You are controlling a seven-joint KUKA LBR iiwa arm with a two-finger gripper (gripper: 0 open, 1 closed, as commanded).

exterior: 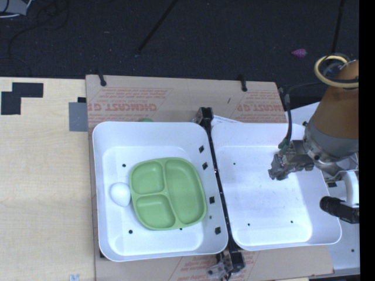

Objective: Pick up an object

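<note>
Two shallow white plastic bins sit side by side on a brown cardboard sheet (pixel 176 101) with red print, in the middle of the frame.

The left white bin (pixel 111 239) holds a light green plastic plate with three sections (pixel 167 193). The plate lies flat in the middle of that bin. A small white round ball (pixel 120 194) rests at the plate's left edge, touching it or just beside it. These two things are in the lower left part of the frame.

The right white bin (pixel 263 227) has a bare white floor with tiny dark dots. A black strip (pixel 212 180) runs between the two bins where they meet.

The big grey and orange robot arm (pixel 337 110) comes in from the right side of the frame. Its dark metal claw (pixel 285 165) hangs over the upper right part of the right bin, well apart from the green plate and the white ball. The claw looks dark and small, so I cannot tell if it is apart or together. I see nothing in it.

A pale wooden table top (pixel 41 186) fills the left side of the frame. The top of the frame shows a dark floor with thin cables (pixel 158 22).
</note>
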